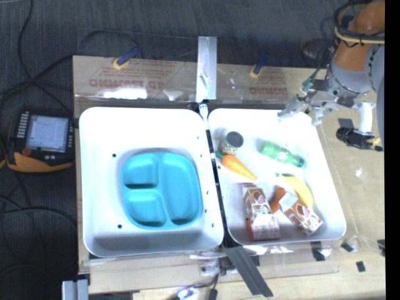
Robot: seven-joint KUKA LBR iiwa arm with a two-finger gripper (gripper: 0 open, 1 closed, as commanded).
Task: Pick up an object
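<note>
Above the right bin's (325,167) far corner, your gripper (299,107) hovers; whether released or clenched, you cannot tell.

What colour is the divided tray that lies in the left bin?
The divided tray is bright turquoise blue, seen in the camera view.
</note>
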